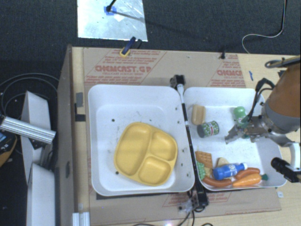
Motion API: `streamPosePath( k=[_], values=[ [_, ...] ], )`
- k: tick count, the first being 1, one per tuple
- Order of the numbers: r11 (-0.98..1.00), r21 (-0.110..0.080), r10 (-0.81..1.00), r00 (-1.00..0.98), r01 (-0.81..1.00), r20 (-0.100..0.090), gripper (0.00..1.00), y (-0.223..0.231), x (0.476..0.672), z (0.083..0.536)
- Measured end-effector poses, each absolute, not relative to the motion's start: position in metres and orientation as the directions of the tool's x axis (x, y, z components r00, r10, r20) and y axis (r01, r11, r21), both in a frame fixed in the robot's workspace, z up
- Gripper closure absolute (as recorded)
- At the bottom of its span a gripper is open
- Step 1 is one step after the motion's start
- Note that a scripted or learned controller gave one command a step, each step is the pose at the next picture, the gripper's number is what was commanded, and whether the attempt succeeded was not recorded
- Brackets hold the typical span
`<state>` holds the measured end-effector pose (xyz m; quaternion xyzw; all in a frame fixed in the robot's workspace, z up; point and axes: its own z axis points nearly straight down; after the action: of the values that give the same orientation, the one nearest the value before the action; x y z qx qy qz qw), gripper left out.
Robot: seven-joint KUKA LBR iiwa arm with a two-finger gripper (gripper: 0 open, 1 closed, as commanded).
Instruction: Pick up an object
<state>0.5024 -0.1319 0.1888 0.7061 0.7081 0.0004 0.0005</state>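
Approach step, by the look of it: grey two-finger gripper [233,135] low inside the right shallow white plastic bin [221,97], fingers splayed apart with nothing between them. Nothing lifted yet.

Nearest candidates: small dark cylindrical can with green label [208,128], lying on its side just left of the fingertips; small round green ball [239,112], just above them, close to the wrist. Tan blocky piece [198,114] further left, near the bin divider. Heaped at the bin's near edge, touching one another: blue plastic bottle with white cap [229,171], smooth orange carrot-shaped toy [247,177], tan waffle-textured cracker piece [204,157].

Left white bin [106,98]: yellow moulded plastic tray with three compartments [146,152], smooth, rounded; well apart from the gripper.

Next move, as judged: centre over one item, probably the can, descend, close. Can round and smooth; likely to roll if nudged off-axis.
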Motion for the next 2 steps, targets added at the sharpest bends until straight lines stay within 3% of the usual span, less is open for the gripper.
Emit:
streamPosePath(
  k=[1, 2],
  values=[
    [0.003, 0.002, 1.000, -0.003, 1.000, 0.000, 0.00, -0.110, 0.571, 0.084],
    [0.004, 0.002, 1.000, -0.004, 1.000, 0.001, 0.00, -0.082, 0.616, 0.085]
  ],
)
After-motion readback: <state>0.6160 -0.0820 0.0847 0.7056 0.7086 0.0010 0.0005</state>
